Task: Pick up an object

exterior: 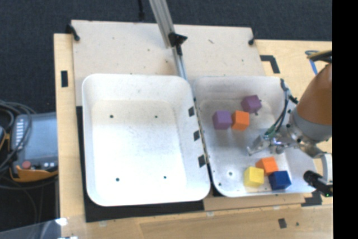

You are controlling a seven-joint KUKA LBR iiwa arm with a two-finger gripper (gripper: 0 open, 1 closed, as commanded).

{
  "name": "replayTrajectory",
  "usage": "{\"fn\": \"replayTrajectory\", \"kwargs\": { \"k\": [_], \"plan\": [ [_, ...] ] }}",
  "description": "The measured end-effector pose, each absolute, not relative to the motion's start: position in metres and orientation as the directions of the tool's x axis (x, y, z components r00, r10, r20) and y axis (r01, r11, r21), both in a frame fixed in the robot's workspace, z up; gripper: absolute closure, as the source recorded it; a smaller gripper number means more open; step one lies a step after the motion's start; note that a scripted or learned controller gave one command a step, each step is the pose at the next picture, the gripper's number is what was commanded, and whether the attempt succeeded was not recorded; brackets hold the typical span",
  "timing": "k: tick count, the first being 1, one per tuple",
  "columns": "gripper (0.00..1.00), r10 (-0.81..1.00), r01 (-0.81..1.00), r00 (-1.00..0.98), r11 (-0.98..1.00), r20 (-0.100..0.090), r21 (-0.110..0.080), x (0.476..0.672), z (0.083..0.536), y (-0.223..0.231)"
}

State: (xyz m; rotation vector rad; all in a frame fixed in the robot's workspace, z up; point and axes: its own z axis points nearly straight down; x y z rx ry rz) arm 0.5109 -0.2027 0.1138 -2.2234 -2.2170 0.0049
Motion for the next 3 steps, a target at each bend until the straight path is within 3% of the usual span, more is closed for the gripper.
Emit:
{"fn": "replayTrajectory", "kwargs": {
  "k": [1, 2, 3],
  "plan": [
    [0.0, 1.0, 1.0, 0.005, -0.005, -0.003, 0.002, 0.512, 0.098, -0.205],
    [1.0, 1.0, 1.0, 0.011, -0.011, -0.002, 0.007, 0.513, 0.11, -0.205],
    [1.0, 1.0, 1.0, 0.008, -0.008, -0.002, 0.006, 0.51, 0.154, -0.208]
  ]
}}
